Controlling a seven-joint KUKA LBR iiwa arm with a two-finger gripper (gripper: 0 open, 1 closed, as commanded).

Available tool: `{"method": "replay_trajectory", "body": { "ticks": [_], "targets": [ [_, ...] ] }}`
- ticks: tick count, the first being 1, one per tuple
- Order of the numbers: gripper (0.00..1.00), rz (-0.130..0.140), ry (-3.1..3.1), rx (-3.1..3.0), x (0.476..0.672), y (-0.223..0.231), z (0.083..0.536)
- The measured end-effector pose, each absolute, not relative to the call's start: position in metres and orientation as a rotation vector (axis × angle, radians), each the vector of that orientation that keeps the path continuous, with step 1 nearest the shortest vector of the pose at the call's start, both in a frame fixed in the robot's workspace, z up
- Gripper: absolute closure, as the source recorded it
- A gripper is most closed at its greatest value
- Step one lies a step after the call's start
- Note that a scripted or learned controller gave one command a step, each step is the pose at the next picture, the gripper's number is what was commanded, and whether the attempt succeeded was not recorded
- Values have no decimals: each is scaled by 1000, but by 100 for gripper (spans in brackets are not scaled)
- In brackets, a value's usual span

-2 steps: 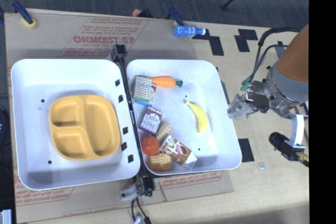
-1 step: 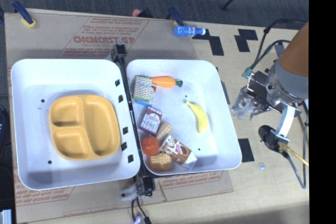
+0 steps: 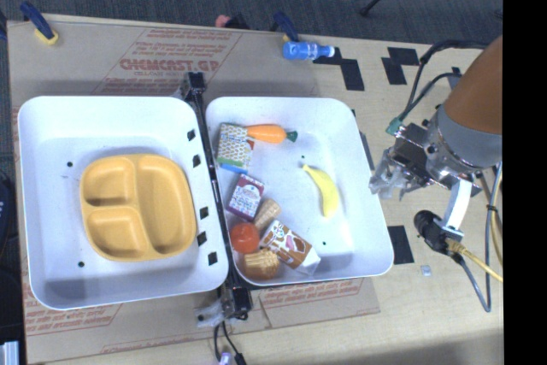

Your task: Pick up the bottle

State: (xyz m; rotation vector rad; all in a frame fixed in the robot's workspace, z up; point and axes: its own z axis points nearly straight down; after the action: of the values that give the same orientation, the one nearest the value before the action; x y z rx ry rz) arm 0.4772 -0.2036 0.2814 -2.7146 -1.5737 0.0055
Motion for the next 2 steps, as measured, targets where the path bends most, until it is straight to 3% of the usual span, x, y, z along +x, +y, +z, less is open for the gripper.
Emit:
{"method": "replay_trajectory", "body": {
  "ticks": [1, 2],
  "targets": [
    [100, 5, -1652, -2668, 476, -201, 255],
    [100, 4, -2021, -2398, 476, -159, 256]
  ]
}}
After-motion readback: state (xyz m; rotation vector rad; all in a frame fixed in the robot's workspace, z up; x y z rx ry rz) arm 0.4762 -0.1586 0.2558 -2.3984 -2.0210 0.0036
